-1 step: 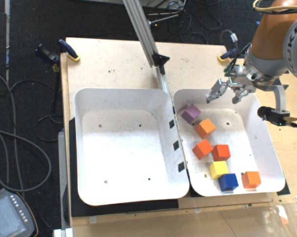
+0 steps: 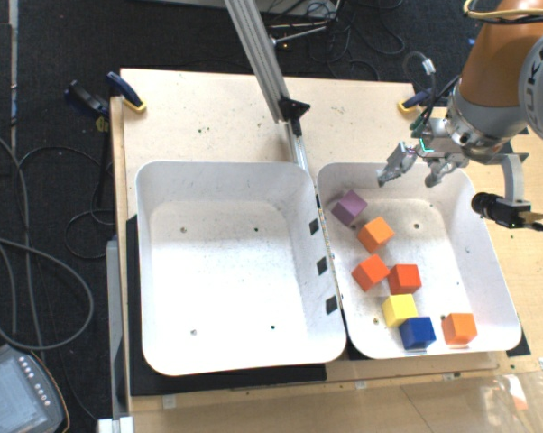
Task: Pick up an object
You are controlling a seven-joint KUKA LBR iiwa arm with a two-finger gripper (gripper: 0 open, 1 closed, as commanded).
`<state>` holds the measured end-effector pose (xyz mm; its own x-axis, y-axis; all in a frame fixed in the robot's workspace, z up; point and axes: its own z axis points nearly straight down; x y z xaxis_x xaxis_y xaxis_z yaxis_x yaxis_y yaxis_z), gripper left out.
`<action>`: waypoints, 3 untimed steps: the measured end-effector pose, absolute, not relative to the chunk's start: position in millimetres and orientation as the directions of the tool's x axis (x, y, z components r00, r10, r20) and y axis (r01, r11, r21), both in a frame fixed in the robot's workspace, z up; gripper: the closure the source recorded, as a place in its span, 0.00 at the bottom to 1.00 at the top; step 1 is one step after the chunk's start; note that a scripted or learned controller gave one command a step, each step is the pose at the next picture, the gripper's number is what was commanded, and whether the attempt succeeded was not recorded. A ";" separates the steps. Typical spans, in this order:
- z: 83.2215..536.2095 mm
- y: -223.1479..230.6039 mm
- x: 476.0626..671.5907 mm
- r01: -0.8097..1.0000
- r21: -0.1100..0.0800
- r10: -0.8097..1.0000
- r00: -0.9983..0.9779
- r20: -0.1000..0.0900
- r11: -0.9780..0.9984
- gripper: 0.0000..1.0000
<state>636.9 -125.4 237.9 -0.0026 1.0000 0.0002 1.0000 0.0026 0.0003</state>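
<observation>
My gripper (image 2: pixel 414 171) hangs open above the far edge of the right bin (image 2: pixel 488 260), its two fingers spread with nothing between them. Several blocks lie in that bin. A purple block (image 2: pixel 348 208) is nearest the gripper, down and to its left. An orange block (image 2: pixel 376 234) sits just below the purple one. Further toward the front lie another orange block (image 2: pixel 371 271), a red-orange block (image 2: pixel 404 278), a yellow block (image 2: pixel 399 308), a blue block (image 2: pixel 417 332) and an orange block (image 2: pixel 459 328).
The left bin (image 2: pixel 163 269) sits beside the right one, sharing a raised middle wall. A slanted metal pole (image 2: pixel 258 48) runs from the top down to the bins' junction. Clamps (image 2: pixel 127 93) hold the board's far corners.
</observation>
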 end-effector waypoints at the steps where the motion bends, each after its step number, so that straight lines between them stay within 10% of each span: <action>1: 174.0 -124.2 633.0 1.000 -0.006 1.000 0.000 0.000 0.000 0.00; 3: 115.6 -129.8 638.0 1.000 0.013 1.000 -0.002 -0.002 0.002 0.00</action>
<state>638.0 -129.8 115.6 -0.0017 1.0000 -0.0018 0.9999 0.0017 0.0126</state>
